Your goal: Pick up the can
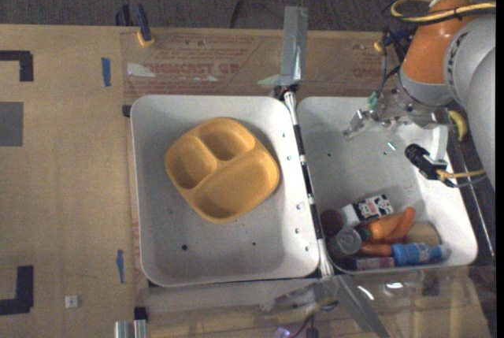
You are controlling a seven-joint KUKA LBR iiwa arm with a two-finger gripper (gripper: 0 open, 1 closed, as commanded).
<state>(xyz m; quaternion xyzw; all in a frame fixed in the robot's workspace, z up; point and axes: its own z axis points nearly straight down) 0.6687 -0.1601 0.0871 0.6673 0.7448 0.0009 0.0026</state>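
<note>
**Describer:** Brown cardboard covers the bench (pixel 63 171), and two shallow white bins sit on it side by side. Your left bin (pixel 150 250) holds a yellow divided plate (pixel 223 168). Your right bin (pixel 346 171) has a small heap of items packed into its near corner.

**Operator:** Where is the can?

**Describer:** My best reading is the dark round top (pixel 345 241) at the left edge of that heap, hard against the wall between the bins. It touches a small black-and-white carton (pixel 370 208) and an orange carrot (pixel 391 226); a blue bottle (pixel 415 254) lies just beside them.

**Operator:** And the arm?

**Describer:** It reaches in from the right, orange band uppermost. The gripper (pixel 368 117) hangs over the far end of the right bin, well apart from the heap. Whether its pincer is open or closed, you cannot tell from this slant (nothing shows between the fingers).

**Operator:** How should I approach?

**Describer:** Bring it toward you, over the can, and come straight down. Set the fingers so one slips along the bin wall and the other between can and carton, since the crowding could turn a skewed grip into a miss.
</note>
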